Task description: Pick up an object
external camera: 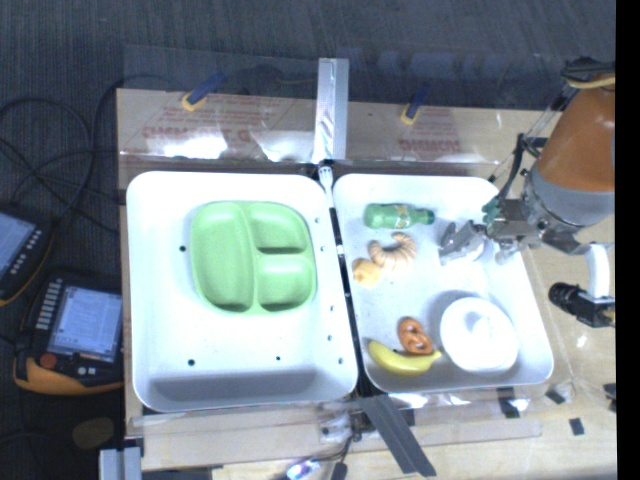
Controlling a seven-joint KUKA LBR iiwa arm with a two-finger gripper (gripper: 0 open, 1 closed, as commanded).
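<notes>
- The arm [575, 158] reaches in from the right, its orange band showing above the grey wrist, out over the upper right part of the right bin [530, 298].
- The gripper [458, 240] points leftward, low over the bin floor, in the bare patch to the right of the green bottle [398, 215].
- Are the jaws apart or together? I cannot tell; from this slant the tips are a grey blur.
- Nothing shows between them, so no object is held.
- Candidates for picking all lie in the right bin. The green bottle lies on its side near the back wall, just left of the gripper but apart from it.
- Below the bottle sits a pale orange croissant-like piece [385, 258], near the bin's left wall.
- Toward the front, a yellow banana [400, 359] curves along the front edge, with a reddish pretzel-like piece [414, 336] touching its upper side.
- A white round bowl [478, 333] sits just right of those two, in the front right corner.
- Over in the left bin [160, 368], a green divided plate [253, 255] rests in the middle, well apart from the gripper.
</notes>
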